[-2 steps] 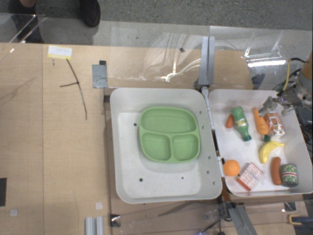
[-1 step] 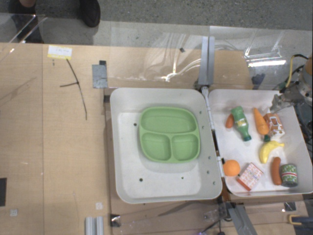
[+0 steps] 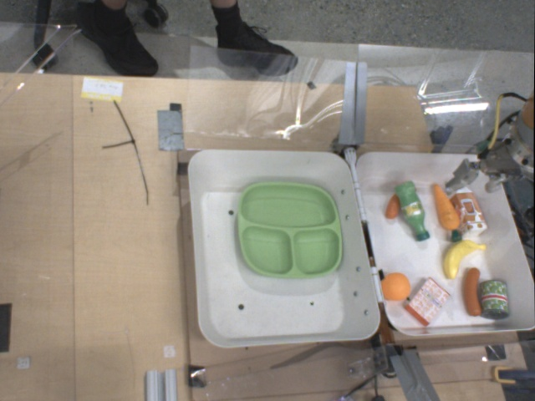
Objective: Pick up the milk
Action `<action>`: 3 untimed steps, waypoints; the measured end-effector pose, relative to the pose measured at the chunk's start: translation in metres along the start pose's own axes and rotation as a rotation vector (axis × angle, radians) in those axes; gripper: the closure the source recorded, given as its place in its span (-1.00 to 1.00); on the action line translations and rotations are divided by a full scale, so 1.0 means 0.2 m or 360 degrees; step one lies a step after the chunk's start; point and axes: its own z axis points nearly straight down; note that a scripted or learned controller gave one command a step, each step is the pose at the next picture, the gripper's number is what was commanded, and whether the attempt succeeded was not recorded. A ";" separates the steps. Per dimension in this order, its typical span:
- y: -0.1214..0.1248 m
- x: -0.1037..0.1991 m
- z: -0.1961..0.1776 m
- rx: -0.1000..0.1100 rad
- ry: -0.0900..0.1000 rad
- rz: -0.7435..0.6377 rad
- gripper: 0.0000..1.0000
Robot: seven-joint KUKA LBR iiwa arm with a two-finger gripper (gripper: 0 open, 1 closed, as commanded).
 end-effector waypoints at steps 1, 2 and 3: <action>-0.04 -0.06 0.31 0.0004 0.0021 -0.0116 -1.00; -0.27 -0.08 0.30 0.0002 0.0011 -0.0904 -1.00; -0.69 -0.08 0.30 0.0003 0.0005 -0.1369 -1.00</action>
